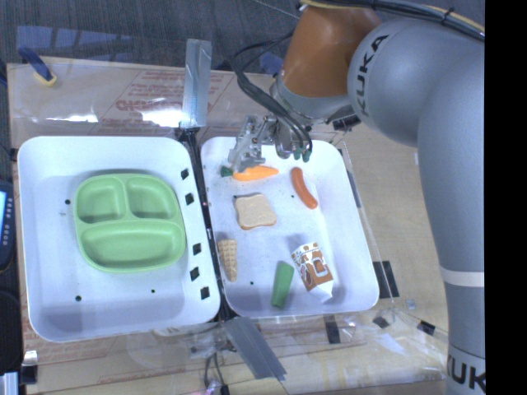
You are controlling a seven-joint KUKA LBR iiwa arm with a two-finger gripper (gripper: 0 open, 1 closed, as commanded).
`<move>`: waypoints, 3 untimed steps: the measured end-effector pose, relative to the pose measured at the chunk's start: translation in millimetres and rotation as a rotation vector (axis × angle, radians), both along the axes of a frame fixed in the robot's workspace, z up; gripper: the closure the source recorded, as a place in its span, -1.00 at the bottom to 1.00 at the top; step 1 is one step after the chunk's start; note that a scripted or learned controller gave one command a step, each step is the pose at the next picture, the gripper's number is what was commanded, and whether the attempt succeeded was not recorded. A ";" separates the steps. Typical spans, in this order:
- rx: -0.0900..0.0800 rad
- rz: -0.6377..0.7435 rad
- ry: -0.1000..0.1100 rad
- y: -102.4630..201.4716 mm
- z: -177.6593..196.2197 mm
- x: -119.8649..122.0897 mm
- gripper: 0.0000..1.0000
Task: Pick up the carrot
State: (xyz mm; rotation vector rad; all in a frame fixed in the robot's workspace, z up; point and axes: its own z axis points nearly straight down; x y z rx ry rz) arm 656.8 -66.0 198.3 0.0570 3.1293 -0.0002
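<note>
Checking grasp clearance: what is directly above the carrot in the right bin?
The gripper hangs over the carrot at the right bin's far end. The carrot's orange body shows; its green end is partly covered by the gripper.

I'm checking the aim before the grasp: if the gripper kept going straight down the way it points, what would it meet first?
Most likely the carrot, lying just below the gripper at the back of the right bin. Depth is hard to judge from this slanted view, so it may land slightly off it.

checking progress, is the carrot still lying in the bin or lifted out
Cannot tell for sure. The carrot lies flat near the far wall of the right bin, directly under the gripper; contact with the floor is unclear.
</note>
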 end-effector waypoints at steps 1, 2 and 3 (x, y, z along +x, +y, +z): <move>0.003 -0.202 0.007 83.8 42.5 -4.6 1.00; 0.002 -0.552 0.015 106.0 -7.4 -11.0 1.00; 0.000 0.020 0.013 142.4 -6.0 -31.1 1.00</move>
